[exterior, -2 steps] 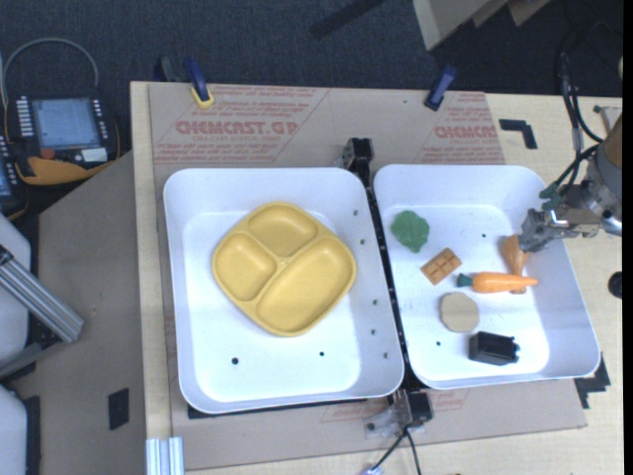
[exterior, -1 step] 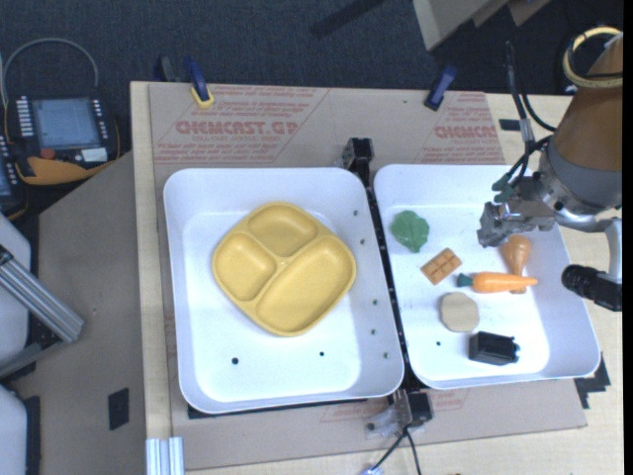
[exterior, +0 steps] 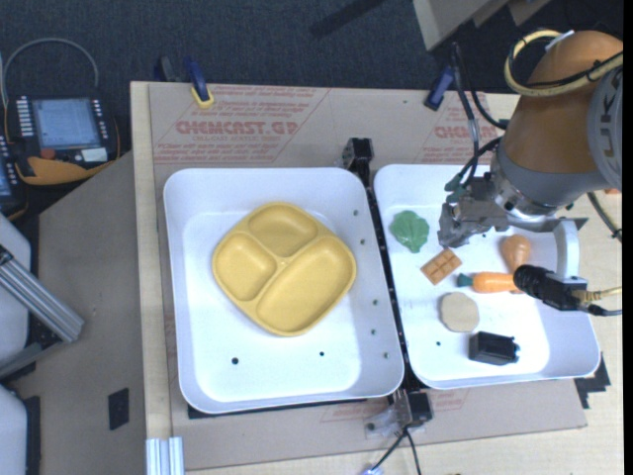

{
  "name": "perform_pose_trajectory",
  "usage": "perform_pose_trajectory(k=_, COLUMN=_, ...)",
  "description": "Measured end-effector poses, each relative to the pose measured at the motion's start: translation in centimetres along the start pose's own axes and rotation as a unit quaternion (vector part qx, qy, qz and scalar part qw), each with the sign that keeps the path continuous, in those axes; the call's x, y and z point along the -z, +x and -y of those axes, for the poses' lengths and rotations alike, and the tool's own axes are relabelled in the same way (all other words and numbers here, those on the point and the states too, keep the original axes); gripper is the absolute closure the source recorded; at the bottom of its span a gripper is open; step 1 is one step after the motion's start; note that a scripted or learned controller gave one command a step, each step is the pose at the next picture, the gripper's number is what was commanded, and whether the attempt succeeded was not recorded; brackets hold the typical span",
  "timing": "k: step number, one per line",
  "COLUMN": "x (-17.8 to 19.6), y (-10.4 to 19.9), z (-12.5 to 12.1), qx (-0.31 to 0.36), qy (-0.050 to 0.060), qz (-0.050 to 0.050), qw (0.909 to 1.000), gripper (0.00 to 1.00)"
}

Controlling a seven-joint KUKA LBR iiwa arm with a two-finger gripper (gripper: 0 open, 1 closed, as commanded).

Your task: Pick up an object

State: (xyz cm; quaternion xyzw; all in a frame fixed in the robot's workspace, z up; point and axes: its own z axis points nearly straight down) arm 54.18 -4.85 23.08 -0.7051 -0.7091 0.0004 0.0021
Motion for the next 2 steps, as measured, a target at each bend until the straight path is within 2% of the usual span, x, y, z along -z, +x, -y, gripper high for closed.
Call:
perform_pose_trajectory(k=1, x=-1.2, y=5.6, z=-0.6, qx=0.0, qy=0.0, qz=0.0, qw=1.0, gripper=1.0)
perform_pose_trajectory(k=2, x=-0.4, y=11.6, z=-2.6, qx=0.001, qy=-0.003, qz=0.0, qw=1.0, gripper=1.0)
